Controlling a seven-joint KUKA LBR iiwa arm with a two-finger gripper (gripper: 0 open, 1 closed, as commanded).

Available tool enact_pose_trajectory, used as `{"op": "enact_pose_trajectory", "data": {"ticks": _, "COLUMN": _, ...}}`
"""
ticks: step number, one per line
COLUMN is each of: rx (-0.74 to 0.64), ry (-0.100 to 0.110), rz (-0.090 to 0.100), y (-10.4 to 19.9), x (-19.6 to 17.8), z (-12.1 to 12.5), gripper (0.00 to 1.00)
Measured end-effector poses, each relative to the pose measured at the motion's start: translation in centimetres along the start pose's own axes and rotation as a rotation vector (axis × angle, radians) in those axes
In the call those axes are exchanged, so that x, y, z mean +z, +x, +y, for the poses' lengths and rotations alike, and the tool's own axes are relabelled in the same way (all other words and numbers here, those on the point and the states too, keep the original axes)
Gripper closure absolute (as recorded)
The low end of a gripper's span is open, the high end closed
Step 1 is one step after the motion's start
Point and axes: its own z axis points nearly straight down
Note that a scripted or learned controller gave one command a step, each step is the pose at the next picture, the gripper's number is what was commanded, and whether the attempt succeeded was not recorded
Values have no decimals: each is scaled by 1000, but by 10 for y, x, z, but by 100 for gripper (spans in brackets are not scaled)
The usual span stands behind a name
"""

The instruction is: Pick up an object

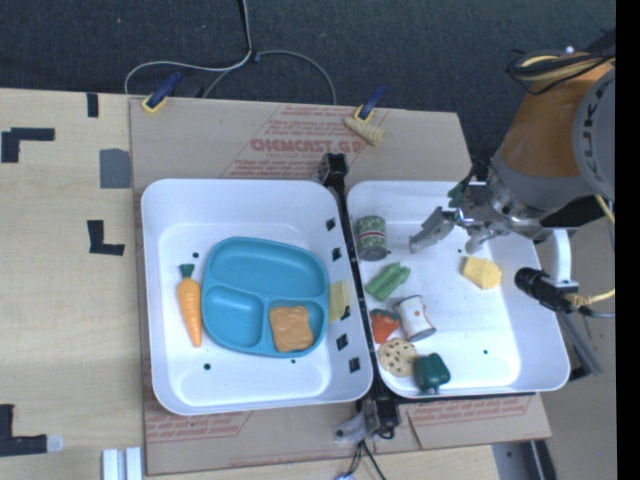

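The end effector (452, 230), fingers spread with nothing between, is being positioned over the right bin (520, 366) near the green can (371, 237), likely for a grasp.

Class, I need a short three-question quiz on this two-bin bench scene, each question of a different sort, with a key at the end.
1. True or false: the carrot lies inside the blue plate.
2. Which bin holds the can? A) left bin B) right bin
3. Fill in: the toast slice sits in a compartment of the ____ plate.

Key
1. False. The carrot lies on the left bin's floor, beside the plate.
2. B. The can stands near the divider, with the claw to its right, above the bin floor.
3. Blue.
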Motion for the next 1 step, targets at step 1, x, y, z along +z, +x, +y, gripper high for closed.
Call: {"op": "enact_pose_trajectory", "data": {"ticks": 1, "rx": 0, "ry": 7, "rz": 0, "y": 20, "x": 99, "z": 27, "gripper": 0}}
